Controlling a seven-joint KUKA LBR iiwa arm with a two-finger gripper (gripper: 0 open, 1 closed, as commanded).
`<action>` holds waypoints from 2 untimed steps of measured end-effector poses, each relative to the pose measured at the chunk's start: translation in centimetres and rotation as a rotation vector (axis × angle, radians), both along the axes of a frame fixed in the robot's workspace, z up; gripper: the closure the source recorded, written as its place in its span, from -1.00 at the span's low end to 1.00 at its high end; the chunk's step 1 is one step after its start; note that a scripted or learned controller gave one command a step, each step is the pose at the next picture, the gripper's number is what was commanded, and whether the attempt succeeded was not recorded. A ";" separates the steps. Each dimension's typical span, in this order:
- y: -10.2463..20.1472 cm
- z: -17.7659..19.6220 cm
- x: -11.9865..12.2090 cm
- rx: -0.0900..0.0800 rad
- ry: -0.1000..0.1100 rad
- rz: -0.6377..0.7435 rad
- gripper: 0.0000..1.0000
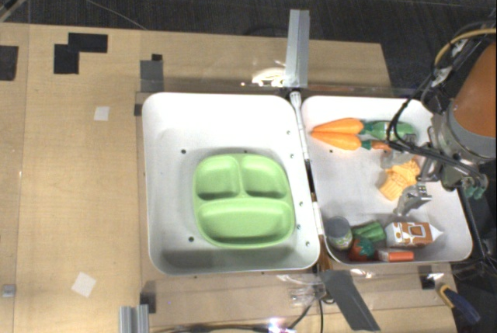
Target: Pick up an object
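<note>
Wooden worktop (70, 192) carries two bins; over the right bin (458, 242) the gripper (411, 198), its opening impossible to judge, hangs just beside a yellow waffle toy (397, 178).

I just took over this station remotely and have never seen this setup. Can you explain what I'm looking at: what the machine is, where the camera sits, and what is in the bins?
One camera, fixed above the bench, looks down at a slant on two shallow white bins. The left bin holds a green divided tray. The right bin holds toy food: two carrots, a yellow piece, a small carton and a few more items along its near edge. The machine is a grey robot arm with an orange band, reaching in from the right. Its gripper hangs over the right bin, near the yellow piece and the carton. I cannot tell whether it holds anything.
</note>
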State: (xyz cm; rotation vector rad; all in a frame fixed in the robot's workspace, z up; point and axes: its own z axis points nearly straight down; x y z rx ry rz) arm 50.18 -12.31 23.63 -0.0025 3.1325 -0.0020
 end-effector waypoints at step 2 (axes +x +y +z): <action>-3.3 -14.5 -0.3 -0.003 -0.010 0.126 -1.00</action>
